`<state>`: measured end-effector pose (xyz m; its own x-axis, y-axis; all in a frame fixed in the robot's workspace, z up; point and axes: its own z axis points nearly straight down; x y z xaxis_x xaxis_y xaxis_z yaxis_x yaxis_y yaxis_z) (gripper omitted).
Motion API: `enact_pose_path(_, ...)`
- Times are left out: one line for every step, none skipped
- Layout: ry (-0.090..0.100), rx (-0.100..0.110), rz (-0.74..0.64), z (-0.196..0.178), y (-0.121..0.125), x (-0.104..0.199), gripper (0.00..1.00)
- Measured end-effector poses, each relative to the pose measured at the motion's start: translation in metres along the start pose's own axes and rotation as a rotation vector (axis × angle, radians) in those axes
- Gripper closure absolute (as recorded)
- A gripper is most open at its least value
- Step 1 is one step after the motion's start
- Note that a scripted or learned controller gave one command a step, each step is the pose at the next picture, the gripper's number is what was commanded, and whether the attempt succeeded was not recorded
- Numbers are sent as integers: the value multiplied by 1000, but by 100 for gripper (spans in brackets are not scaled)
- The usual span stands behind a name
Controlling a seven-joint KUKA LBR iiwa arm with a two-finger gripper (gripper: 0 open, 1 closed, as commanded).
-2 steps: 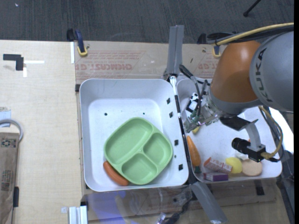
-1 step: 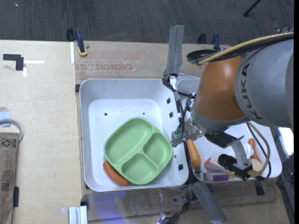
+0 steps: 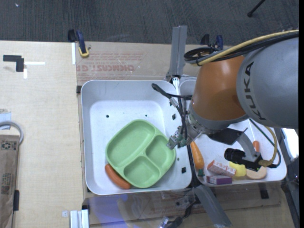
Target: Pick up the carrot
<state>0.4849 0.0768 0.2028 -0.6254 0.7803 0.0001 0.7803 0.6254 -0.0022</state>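
Two white bins sit side by side on the surface: left bin and right bin, w/ the arm coming in over the right one, orange band above the wrist. The fingers hang low at the divide between the bins, right at the right edge of the green plate; they're small and dark here, so can't tell how far apart they are or whether anything's between them. The carrot lies in the right bin just to the right of the fingers & slightly nearer the camera, close beside them, long axis running roughly away from the camera, orange w/ a greenish end nearest the fingers; can't tell if it touches them. The 3-compartment green plate sits in the left bin, left of the fingers. A reddish sausage lies at the plate's near-left rim, well left of the fingers. Further right of the fingers in the right bin: a small red-and-white box, a purple-ish box just in front of it, a yellow item & a tan slice, all partly under the arm.
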Motion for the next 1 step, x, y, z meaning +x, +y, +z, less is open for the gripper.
enact_pose_path(-1, -1, -200, -12, 69, 25, 100)
